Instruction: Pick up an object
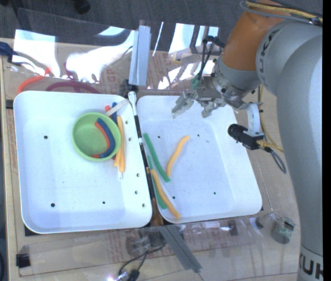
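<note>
The gripper (193, 106) is hanging over the far edge of the right bin (235, 174), its fingers (181, 106) standing spread apart and pinching nothing. An orange strip (177, 154) and a green strip (155, 157) are lying on the floor of that bin, well apart from the gripper. In the left bin (54, 186) a green bowl (95, 136) is sitting, perhaps with coloured strips inside.

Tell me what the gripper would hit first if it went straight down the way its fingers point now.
Most likely bare floor of the right bin near its far edge. The gripper hangs open above that spot, fingers pointing down. The orange strip lies nearer the middle, seemingly off that line, though one slanted view leaves depth uncertain.
</note>
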Motion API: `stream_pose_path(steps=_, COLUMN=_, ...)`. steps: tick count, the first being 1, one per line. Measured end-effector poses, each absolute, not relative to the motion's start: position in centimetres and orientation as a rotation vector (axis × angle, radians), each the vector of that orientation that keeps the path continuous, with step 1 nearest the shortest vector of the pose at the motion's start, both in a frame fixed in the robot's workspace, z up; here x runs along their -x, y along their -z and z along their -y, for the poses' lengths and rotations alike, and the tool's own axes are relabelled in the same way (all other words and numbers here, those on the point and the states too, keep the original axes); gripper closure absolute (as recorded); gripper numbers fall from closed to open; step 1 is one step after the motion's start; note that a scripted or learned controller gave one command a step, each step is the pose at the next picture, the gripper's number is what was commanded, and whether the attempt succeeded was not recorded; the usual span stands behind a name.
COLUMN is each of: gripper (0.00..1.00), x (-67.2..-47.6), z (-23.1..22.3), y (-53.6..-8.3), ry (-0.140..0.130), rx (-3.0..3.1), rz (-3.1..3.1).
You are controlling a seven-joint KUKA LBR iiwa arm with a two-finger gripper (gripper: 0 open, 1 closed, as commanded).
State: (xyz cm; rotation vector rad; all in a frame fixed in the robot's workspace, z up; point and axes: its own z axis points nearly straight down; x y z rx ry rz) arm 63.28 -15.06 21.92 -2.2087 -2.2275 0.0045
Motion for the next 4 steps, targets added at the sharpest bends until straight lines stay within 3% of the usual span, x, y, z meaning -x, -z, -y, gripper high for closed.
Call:
stream_pose_path(steps=1, gripper=0.00, x=-60.1, z=17.2, y=-10.1, ry=-0.008, rx=2.104, rz=2.327)
stream_pose_path(steps=2, gripper=1.00, x=-60.2, z=17.3, y=-11.2, ry=-0.009, rx=2.100, rz=2.334)
stream_pose_path(steps=3, gripper=0.00, x=-60.2, z=17.3, y=-11.2, ry=-0.010, rx=2.098, rz=2.335)
stream_pose_path(steps=4, gripper=0.00, x=-59.2, z=15.1, y=-9.2, ry=-0.006, rx=2.075, rz=2.355)
